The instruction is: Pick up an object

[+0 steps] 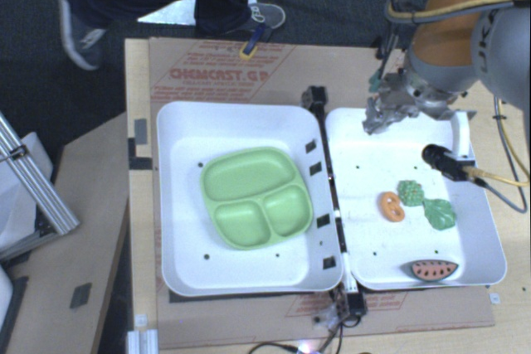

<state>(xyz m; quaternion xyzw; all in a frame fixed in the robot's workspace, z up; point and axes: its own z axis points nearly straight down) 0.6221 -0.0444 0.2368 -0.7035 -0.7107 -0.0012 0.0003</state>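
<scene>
My gripper hangs over the far left part of the right bin, with nothing visible between its tips. In that bin lie an orange ring-shaped piece, a green broccoli-like piece, a green leafy piece and a watermelon slice near the front edge. All of them lie well in front and to the right of the gripper.
The left bin holds a green divided plate. A black divider runs between the bins. A person's legs and shoes stand beyond the bench at the back. A metal frame stands at the left.
</scene>
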